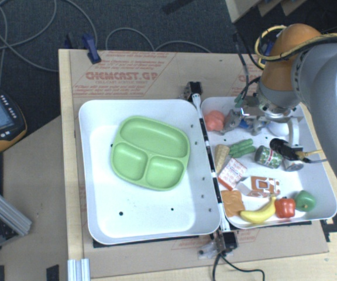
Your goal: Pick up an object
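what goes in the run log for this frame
arm: over right bin | gripper: low beside pink ball, nothing seen held | left bin: green divided plate | status: no pick yet

The arm (320,63) covers the right bin's (326,206) far corner and runs past the picture's right edge.

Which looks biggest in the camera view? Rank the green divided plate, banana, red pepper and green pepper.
1. green divided plate
2. banana
3. red pepper and green pepper look alike, so unranked.
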Robot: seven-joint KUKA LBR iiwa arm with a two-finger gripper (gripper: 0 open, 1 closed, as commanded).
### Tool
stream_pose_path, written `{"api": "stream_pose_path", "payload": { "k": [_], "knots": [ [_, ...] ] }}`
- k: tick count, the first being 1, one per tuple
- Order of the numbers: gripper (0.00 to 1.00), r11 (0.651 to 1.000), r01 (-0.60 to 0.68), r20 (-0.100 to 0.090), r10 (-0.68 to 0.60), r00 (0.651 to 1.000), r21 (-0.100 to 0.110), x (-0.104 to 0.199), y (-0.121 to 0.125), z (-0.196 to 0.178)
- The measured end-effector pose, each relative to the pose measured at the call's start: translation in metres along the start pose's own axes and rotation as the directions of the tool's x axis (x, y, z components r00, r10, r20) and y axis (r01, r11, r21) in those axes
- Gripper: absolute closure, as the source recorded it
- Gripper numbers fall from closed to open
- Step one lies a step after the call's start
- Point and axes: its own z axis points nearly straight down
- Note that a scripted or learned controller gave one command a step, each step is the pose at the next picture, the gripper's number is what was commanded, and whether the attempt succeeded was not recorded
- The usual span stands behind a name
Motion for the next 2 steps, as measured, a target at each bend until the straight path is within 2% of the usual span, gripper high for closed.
{"api": "stream_pose_path", "payload": {
  "k": [1, 2],
  "knots": [
    [0.00, 1.000, -0.003, 0.012, 0.003, 1.000, -0.003, 0.006, 0.000, -0.001],
    [0.00, 1.000, 0.001, -0.002, -0.001, 1.000, -0.002, -0.015, 0.000, 0.000]
  ]
}}
